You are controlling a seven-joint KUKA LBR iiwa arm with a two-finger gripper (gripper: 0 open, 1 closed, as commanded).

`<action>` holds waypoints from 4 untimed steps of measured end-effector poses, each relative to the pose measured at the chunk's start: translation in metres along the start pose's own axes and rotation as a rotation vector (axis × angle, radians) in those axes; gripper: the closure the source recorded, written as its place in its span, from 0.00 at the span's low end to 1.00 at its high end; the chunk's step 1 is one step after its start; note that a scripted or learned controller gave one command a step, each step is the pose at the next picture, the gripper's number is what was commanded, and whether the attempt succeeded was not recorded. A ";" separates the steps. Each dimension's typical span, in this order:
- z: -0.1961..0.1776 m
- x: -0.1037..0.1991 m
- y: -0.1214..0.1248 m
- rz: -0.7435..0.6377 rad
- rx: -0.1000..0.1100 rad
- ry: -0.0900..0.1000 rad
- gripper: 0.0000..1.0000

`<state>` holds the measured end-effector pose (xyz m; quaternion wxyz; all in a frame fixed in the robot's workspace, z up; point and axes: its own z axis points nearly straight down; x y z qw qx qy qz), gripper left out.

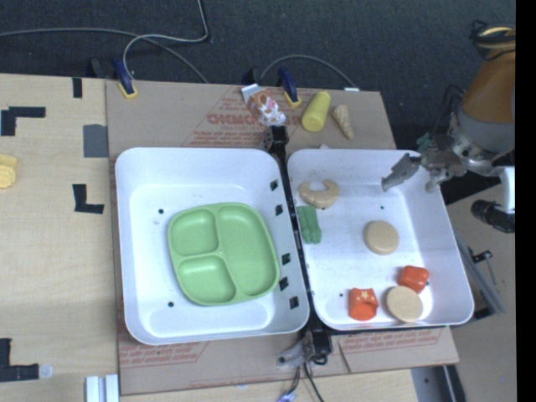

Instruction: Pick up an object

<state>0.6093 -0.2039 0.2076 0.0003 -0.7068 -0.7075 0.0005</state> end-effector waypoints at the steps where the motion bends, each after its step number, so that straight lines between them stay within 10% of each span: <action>1: 0.044 -0.020 -0.049 0.001 0.001 0.000 0.00; 2: 0.121 0.033 -0.052 0.000 -0.003 0.000 0.00; 3: 0.111 0.032 -0.051 0.000 -0.004 -0.002 1.00; 4: 0.122 0.102 0.004 -0.002 -0.006 0.000 1.00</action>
